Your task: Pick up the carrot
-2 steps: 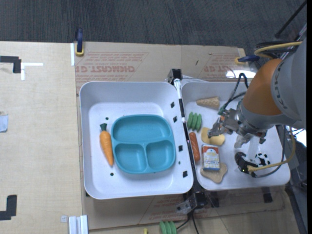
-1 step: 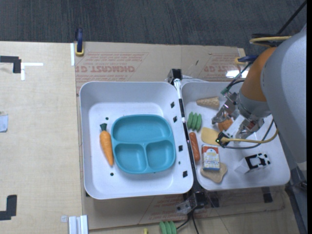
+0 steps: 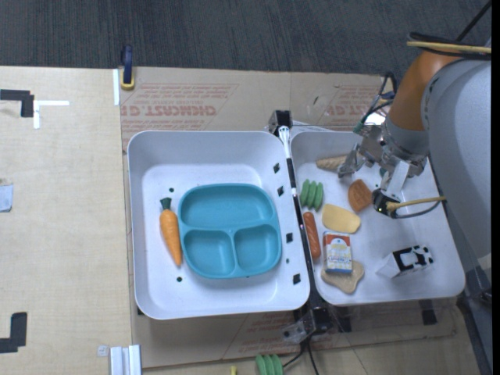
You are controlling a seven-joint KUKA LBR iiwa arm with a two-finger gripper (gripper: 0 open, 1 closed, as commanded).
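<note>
While the gripper (image 3: 373,180) hangs over the right bin (image 3: 437,268), grasp state untellable, the carrot (image 3: 170,231) lies well apart leftward; approach comes next

carrot (image 3: 171,237) in L bin (image 3: 141,272), just L of tray (image 3: 230,230) | gripper (image 3: 373,166) over R bin (image 3: 437,280), prob. above it
</note>
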